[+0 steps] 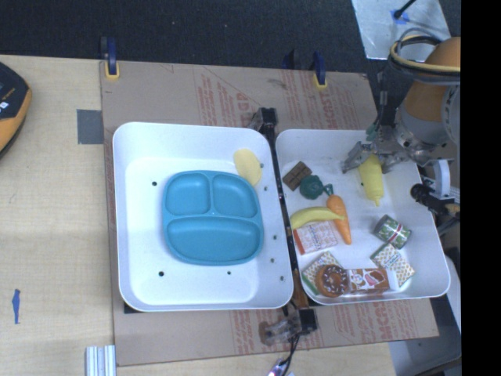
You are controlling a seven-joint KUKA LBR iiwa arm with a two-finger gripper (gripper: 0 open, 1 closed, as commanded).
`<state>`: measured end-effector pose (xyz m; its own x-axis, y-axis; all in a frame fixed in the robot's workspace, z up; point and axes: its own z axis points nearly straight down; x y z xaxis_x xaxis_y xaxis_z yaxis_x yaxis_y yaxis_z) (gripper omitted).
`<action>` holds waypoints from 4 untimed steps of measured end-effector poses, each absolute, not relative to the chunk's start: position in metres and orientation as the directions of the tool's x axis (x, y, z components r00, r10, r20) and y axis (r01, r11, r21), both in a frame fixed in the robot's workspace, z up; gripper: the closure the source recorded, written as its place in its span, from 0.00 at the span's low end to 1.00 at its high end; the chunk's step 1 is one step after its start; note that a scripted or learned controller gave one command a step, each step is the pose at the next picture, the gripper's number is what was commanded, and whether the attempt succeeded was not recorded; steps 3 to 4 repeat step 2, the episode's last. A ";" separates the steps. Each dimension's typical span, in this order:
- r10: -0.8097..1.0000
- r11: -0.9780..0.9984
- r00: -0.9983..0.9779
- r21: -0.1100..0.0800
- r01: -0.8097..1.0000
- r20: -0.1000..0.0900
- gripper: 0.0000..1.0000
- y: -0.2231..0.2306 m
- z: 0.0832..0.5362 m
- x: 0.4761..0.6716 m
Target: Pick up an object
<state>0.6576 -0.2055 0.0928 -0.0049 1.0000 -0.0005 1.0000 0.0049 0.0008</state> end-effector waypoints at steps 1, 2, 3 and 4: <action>1.000 0.008 -0.008 -0.003 1.000 -0.001 1.00 -0.206 0.103 0.657; 1.000 0.008 -0.008 -0.006 1.000 0.001 1.00 -0.145 0.091 0.656; 1.000 0.008 -0.008 -0.006 1.000 0.001 1.00 -0.145 0.091 0.656; 1.000 0.008 -0.008 -0.006 1.000 0.001 1.00 -0.145 0.091 0.656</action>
